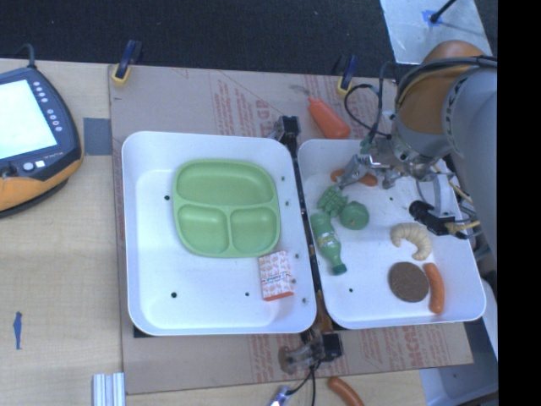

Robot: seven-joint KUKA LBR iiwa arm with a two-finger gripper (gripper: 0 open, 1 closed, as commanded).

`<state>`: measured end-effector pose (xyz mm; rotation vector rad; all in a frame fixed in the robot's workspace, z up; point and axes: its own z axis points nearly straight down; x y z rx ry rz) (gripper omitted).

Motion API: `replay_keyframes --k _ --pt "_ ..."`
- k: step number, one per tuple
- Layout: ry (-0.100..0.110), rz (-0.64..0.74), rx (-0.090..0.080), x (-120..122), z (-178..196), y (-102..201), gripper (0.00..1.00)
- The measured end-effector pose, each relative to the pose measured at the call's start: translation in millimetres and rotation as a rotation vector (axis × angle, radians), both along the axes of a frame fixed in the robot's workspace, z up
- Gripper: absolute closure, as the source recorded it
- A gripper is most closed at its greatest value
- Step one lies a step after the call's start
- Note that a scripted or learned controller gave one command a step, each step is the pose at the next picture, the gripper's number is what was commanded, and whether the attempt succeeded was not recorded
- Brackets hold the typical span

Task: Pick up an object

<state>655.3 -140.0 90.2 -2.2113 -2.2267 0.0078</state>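
My gripper hangs low over the back left part of the right bin. Just under and to its left lies a small orange-red piece, partly covered by the gripper. In front of it sit a green toy, a round green piece and a green bottle lying along the bin's left wall. Further right lie a pale croissant, a brown round cookie and an orange sausage.
The left bin holds a green divided plate and a small red-and-white packet. An orange carrot lies on the cardboard behind the bins. A teach pendant rests at far left. Clamps hold the bins between them.
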Motion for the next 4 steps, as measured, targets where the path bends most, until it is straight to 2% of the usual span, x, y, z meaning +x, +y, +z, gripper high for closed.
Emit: replay_keyframes --k 1,2,3,4 --pt "-0.001 -0.002 0.0 -85 1 35 0.0" --pt "-0.004 -0.005 0.0 -53 2 -28 0.0" --pt "-0.003 -0.004 0.0 -53 12 -28 1.0" --pt "-0.005 -0.004 0.0 -94 124 -66 1.0"
